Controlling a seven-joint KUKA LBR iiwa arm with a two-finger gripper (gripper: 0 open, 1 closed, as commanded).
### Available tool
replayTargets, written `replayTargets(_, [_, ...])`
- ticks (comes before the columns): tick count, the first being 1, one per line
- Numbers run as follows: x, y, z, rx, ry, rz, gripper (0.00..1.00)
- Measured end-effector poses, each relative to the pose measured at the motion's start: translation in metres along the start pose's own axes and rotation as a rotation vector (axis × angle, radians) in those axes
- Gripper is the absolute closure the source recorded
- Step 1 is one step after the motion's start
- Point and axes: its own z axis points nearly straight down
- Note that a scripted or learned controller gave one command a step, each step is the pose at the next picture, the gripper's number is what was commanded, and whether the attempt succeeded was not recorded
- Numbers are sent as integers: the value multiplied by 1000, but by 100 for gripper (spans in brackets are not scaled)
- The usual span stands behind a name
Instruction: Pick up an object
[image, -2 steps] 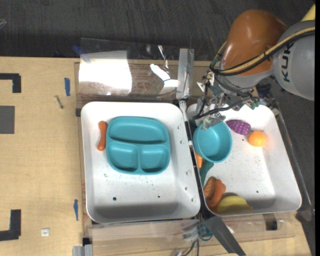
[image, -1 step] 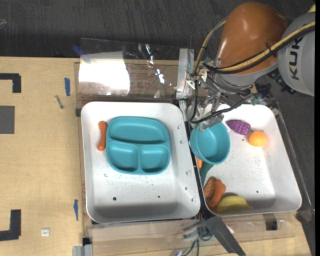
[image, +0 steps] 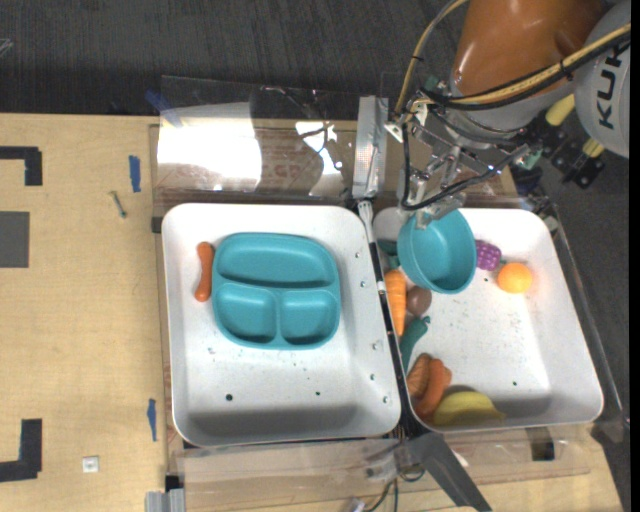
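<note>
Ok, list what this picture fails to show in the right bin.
- hand: its grip on the teal bowl is hidden behind the bowl's rim.
- purple item: mostly behind the bowl, kind unclear.
- carrots and yellow fruit: crowded against the right bin wall, outlines blur together.

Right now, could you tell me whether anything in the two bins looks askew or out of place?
Yes: the teal bowl in the right bin is tipped up on its side, its rim pinched by the gripper. In the left bin, an orange hot-dog-like piece lies beside the teal divided tray, not in it.
</note>
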Motion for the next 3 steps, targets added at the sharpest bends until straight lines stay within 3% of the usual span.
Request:
replayTargets(1, [5, 79, 65, -3, 3, 48, 100])
replayTargets(2, [-45, 35, 74, -2, 1, -2, 100])
replayTargets(3, [-10, 8, -31, 5, -2, -127, 100])
